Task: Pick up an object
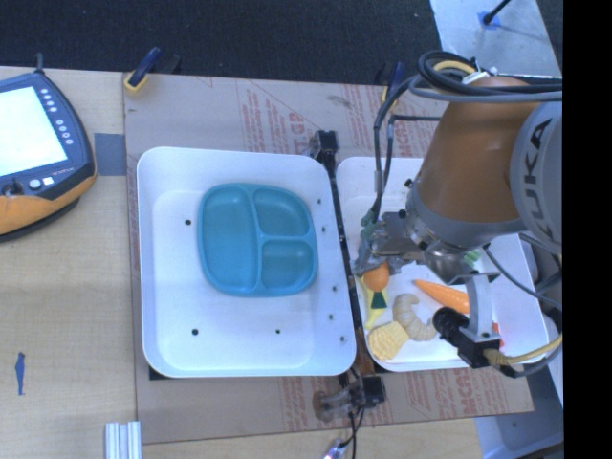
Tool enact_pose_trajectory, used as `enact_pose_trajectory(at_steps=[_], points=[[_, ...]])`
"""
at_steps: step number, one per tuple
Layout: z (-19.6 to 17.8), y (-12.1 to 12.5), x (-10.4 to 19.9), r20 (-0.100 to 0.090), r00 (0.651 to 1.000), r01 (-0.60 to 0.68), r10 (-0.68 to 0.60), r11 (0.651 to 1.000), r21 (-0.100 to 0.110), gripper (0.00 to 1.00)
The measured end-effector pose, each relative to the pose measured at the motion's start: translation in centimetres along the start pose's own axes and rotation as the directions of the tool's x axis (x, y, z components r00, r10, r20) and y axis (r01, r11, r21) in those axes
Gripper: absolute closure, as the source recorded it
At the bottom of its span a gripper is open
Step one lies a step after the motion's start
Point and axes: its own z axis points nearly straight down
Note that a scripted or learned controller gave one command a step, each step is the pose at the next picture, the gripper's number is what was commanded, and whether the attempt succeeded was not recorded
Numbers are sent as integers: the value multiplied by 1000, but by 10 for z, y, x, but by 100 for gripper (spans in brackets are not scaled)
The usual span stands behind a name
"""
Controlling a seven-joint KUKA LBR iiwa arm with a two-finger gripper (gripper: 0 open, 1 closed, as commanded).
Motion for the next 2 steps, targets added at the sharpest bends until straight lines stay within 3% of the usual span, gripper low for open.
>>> enact_pose_trajectory(at_steps=[1, 2], points=[[36, 16, 79, 2, 1000, 4, -4, 1000, 5, 100], [-10, 67, 21, 2, 1000, -2, 2, 1000, 0, 100]])
